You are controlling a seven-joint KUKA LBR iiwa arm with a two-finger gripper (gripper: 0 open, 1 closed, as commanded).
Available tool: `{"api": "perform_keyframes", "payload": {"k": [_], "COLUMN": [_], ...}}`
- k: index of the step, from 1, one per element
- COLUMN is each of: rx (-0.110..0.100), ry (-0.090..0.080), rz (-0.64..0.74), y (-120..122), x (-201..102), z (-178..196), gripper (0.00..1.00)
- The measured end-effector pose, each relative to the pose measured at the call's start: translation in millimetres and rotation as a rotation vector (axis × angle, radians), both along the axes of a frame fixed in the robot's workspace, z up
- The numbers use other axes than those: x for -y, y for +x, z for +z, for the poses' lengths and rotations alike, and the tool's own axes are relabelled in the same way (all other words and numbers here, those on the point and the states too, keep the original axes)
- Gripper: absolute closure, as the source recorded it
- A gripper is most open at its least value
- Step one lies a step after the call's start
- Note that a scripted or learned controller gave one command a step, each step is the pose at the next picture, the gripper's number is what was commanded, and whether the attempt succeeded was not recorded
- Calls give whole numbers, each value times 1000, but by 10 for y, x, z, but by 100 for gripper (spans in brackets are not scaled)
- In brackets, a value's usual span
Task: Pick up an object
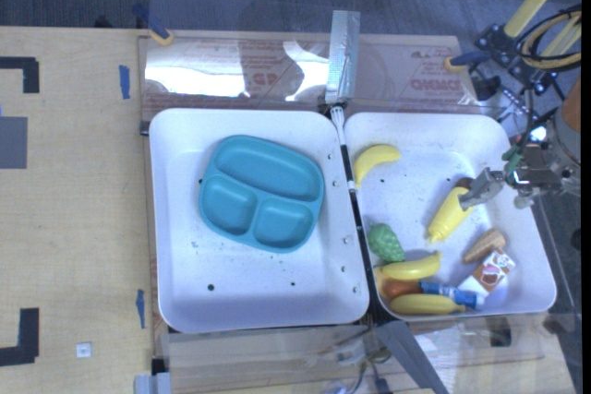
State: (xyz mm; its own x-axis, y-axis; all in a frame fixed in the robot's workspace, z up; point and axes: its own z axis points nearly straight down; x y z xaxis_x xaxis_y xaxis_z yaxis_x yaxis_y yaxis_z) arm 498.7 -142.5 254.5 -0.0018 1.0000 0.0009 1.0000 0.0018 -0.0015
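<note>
from my station i see the jaws [482, 189] low over the right bin [420, 129], their tip touching the top end of a yellow corn-like piece [450, 212]; i can't tell whether they are spread or clenched. i'd judge that piece is the target, since the arm reaches in from the right and it lies nearest. it's smooth, tapered and tilted, lying on the bin floor apart from the banana [373, 160] above it. the rest is crowded at the bin's near edge: green piece [386, 243], second banana [412, 268], a small carton [494, 270]. the left bin [175, 226] holds a blue divided tray [261, 192].
</note>
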Motion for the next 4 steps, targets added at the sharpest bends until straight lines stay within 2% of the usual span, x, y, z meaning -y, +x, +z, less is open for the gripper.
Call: {"api": "perform_keyframes", "payload": {"k": [1,2,3,4], "rx": [-11,5,11,10], "ry": [2,-1,-3,0], "rz": [-62,-170,-172,-158], "y": [409,308,323,212], "x": [374,459,465,10], "z": [-1113,-1678,-1561,-699], "gripper": [0,0,100,100]}}
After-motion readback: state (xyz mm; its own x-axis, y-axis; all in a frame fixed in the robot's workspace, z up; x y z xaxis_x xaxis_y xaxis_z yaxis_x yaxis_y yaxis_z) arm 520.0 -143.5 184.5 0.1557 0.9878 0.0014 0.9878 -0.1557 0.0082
